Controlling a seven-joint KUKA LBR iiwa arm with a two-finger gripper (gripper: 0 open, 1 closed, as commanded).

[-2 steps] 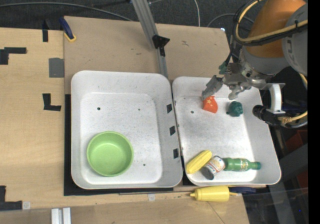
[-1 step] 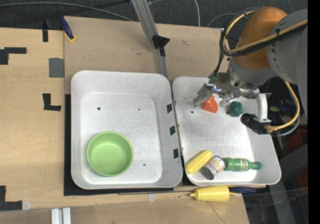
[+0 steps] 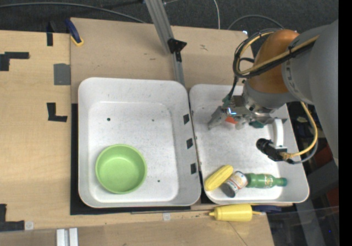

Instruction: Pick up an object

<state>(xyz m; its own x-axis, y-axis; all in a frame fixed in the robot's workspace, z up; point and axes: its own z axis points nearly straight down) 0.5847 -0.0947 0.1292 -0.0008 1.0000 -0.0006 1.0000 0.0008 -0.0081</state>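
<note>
Arm point(image 3: 297, 69) reaches in from my right, grey with its orange band bent over the right bin point(image 3: 212, 146), wrist pointing down toward that bin's upper half. I see the pincer point(image 3: 230, 116) low over the speckled white floor, its two fingers spread apart with nothing between them. Along the bin's near edge lie a yellow banana-shaped piece point(image 3: 218, 177), a small round can point(image 3: 235, 182) touching it, and a green bottle point(image 3: 265, 181) on its side. The left bin point(image 3: 132, 96) holds a smooth green bowl point(image 3: 120, 168) in its near left corner. On the wooden counter point(image 3: 33, 146), just beside the right bin, rests a yellow bottle point(image 3: 234, 213).
</note>
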